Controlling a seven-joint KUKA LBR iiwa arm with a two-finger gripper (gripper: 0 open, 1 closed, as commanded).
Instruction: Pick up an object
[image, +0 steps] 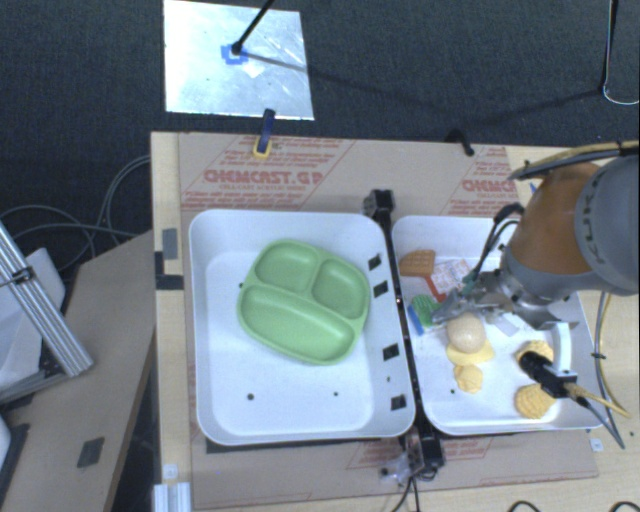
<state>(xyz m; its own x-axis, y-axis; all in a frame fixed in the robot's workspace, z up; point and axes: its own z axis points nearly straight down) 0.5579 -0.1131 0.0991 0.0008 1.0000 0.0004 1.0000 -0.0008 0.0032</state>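
The arm (560, 230) reaches in from the right and hangs low over the right bin (440, 222), its wrist tilted toward the bin's middle, where most of the small things are bunched together. The jaws sit just above and to the upper side of a pale round piece (465, 330), close enough that they may be touching it, though nothing is plainly seen between them, and whether they are released or clenched I cannot tell from this angle. The round piece rests on the bin floor on top of a flat yellow piece (478, 353), with a small green piece (424, 306) just beside it to the left, a white packet (452, 272) and an orange-brown piece (417, 263) further up, a little yellow lump (467, 377) below, and a yellow waffle-like piece (533, 402) near the lower right corner. The left bin (290, 400) holds only a green divided plate (305, 300), well apart from the arm, on the cardboard-covered surface (300, 175). As I judge it, the pick is at the approach or closing stage: the arm is down among the things, with the pale round piece the likeliest target, but no object is yet lifted clear of the bin, so the grasp itself and the raise remain to be done
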